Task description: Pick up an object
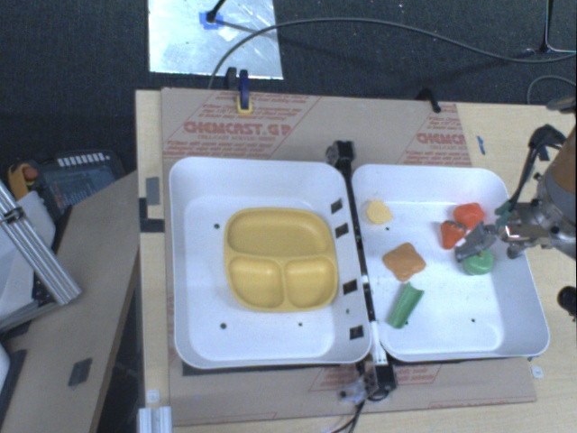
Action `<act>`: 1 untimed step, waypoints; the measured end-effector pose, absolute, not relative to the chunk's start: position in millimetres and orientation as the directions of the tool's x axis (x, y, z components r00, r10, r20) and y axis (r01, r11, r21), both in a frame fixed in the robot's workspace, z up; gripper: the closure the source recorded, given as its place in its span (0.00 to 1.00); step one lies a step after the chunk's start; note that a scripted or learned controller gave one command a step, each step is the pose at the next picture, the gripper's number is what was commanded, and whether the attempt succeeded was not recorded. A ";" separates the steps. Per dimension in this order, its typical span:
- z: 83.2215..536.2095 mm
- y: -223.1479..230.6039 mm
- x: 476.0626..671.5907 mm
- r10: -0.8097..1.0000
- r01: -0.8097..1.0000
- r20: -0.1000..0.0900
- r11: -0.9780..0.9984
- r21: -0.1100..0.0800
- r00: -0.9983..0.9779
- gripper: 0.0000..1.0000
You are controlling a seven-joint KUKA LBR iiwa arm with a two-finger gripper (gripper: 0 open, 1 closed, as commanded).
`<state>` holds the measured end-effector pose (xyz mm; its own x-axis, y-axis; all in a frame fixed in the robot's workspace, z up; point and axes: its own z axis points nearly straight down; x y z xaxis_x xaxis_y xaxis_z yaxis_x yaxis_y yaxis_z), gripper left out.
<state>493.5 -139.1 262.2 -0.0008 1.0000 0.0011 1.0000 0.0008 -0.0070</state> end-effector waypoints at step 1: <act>266.4 -138.9 495.3 1.000 1.000 -0.001 0.003 0.002 -0.003 0.00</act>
